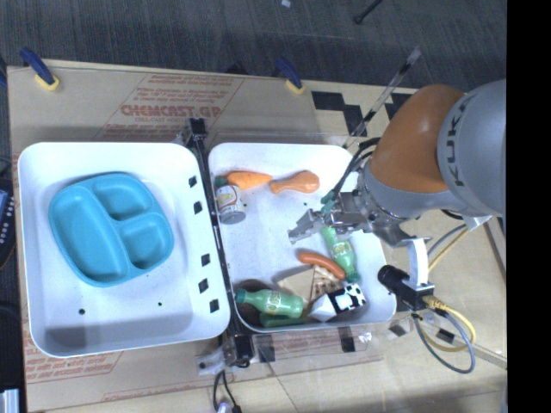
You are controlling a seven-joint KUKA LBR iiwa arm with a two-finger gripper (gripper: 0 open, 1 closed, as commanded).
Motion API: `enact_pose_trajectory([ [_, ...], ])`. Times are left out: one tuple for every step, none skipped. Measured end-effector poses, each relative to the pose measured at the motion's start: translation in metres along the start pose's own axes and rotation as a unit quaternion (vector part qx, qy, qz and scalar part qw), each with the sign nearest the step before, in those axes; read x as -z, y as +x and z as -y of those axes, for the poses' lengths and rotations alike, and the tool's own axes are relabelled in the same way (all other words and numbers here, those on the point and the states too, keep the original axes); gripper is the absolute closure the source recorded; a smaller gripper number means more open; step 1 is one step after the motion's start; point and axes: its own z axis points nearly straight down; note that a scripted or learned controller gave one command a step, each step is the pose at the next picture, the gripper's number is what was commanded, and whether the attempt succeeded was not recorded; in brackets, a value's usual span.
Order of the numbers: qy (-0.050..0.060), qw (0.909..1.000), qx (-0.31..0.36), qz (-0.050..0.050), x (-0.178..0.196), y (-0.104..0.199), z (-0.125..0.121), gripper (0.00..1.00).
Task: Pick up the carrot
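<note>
While apparently empty, gripper (312, 223) near carrot (248, 180)

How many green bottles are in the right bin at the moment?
2. One green bottle lies on its side along the near wall of the right bin. The other lies just below the gripper, beside the hot dog. More could be hidden under the arm.

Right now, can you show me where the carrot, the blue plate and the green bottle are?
Orange tapered carrot (248, 179), camera view, on its thick middle.
Blue plastic divided plate (71, 246), camera view, on its lower-left rim.
Green plastic bottle lying down (274, 302), camera view, on its label.
</note>
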Motion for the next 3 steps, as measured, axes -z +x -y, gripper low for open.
enact_pose_trajectory([
  [0.0,0.9996,0.028,0.0,-0.035,-0.002,-0.105,0.0],
  [-0.011,0.9999,0.01,0.004,-0.1,-0.037,-0.157,0.0],
  [-0.013,0.9993,-0.034,0.011,-0.102,0.038,-0.157,0.0],
])
